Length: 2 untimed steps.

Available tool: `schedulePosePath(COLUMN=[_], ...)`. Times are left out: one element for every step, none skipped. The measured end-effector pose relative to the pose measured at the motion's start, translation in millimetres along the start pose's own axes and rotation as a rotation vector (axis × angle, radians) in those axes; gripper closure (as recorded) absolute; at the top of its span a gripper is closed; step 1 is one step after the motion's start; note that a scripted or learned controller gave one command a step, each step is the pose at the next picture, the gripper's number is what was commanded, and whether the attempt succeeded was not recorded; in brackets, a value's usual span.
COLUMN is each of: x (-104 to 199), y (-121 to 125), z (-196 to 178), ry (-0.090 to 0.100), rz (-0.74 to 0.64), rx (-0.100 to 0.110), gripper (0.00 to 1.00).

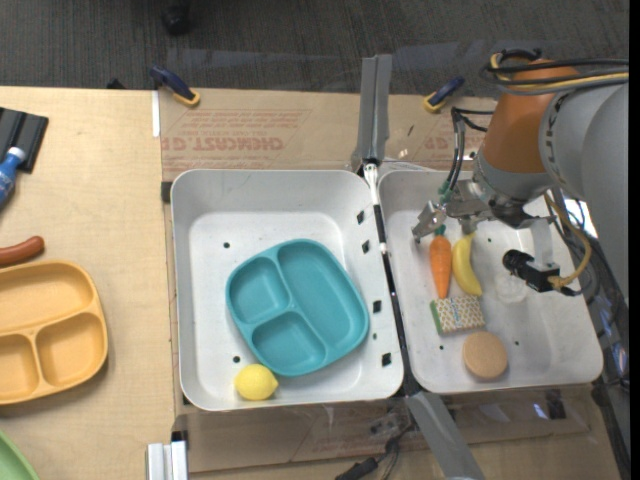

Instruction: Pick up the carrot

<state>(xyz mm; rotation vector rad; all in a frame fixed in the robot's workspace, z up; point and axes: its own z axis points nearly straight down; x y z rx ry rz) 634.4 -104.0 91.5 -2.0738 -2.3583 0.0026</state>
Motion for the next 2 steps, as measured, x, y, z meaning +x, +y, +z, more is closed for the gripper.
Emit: schedulePosePath(x=[-2,67], y=[0,-48], z=[-10,-100], ry=[-0.001,-0.001], rz=[0.003,-0.152], rx=[-0.001,-0.002], gripper=[1.0,1.0])
